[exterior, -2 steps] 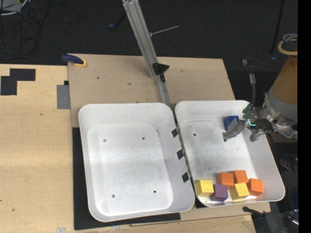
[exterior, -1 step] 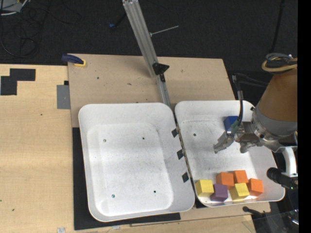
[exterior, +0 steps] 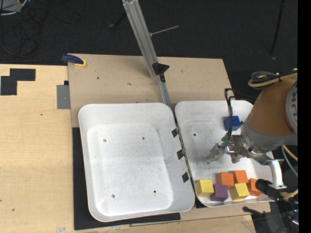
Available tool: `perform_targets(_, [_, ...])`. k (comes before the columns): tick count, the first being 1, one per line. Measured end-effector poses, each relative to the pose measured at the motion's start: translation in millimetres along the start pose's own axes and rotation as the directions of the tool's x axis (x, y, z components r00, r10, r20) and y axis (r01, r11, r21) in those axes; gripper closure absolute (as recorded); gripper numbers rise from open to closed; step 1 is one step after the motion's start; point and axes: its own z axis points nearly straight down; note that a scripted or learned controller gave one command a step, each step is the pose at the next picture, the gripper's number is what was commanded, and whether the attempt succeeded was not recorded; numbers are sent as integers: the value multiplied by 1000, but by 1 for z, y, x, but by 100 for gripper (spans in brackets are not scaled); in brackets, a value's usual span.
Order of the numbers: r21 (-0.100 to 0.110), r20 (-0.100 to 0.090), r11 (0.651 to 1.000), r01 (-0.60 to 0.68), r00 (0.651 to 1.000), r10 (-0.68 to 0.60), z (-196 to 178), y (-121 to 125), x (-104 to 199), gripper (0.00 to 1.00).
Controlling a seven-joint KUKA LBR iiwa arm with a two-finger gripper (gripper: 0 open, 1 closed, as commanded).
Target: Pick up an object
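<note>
Just fingers (exterior: 217,153) spread, holding nothing, over right bin (exterior: 204,115); blocks (exterior: 226,186) near, blue block (exterior: 233,123) behind.

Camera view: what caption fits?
Gripper hovers in the right bin above coloured blocks.

Wooden bench (exterior: 121,81) bears two white bins (exterior: 129,161), side by side.

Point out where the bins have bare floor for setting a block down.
The left white bin has bare floor wall to wall. In the right white bin, the far-left floor is bare; its near edge is crowded with the yellow, orange and purple blocks, beside the gripper.
</note>
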Motion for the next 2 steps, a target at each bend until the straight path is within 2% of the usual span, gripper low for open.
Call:
perform_targets(1, [0, -1, 1000, -1, 1000, 1, 58, -3, 11, 0])
perform_targets(2, [-5, 1, 1000, -13, 1000, 13, 45, -2, 7, 100])
